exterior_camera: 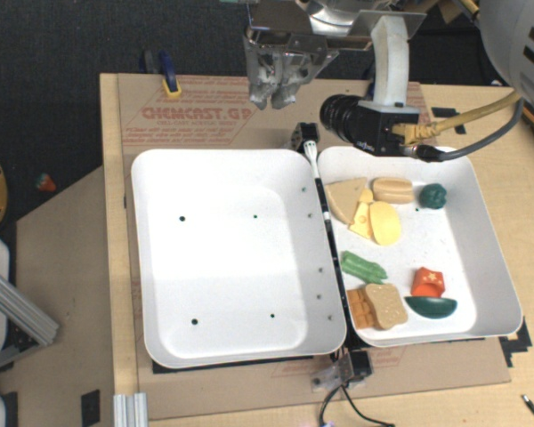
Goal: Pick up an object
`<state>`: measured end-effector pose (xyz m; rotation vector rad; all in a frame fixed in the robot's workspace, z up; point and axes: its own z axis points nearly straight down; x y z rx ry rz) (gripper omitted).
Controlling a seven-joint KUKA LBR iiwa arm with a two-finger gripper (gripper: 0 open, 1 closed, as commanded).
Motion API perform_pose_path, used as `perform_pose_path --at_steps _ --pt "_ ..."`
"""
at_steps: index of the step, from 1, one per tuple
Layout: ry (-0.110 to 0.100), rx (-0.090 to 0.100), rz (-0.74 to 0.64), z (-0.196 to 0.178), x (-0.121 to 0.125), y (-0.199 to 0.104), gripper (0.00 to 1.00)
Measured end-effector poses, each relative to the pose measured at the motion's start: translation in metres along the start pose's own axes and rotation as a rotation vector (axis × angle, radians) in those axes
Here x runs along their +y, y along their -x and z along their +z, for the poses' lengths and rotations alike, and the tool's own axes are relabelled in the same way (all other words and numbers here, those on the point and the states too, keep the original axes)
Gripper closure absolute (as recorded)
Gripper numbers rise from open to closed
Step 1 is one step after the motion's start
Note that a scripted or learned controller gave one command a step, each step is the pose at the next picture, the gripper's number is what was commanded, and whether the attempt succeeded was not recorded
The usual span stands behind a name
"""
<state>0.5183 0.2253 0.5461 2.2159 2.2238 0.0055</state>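
I see the pincer [276, 92] at upper centre, above the desk [205, 114], fingers close together and grasping nothing. Toy food, including a yellow piece [384, 224], lies in the right bin [489, 238].

Claw [274, 85] hangs above the table [205, 118], beyond the left bin's [222, 256] far edge, nothing between its fingers. Right bin [481, 238] holds the toy food: yellow piece [384, 223], bread slice [387, 306], green bean [363, 267], red piece [428, 282].
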Motion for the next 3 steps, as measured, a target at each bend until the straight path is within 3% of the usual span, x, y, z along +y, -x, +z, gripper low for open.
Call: perform_pose_path --at_steps 2,3 --pt "0.005 0.001 -0.003 -0.021 0.000 -0.002 1.00" --pt "-0.022 -0.009 0.004 0.130 -0.043 0.001 1.00"
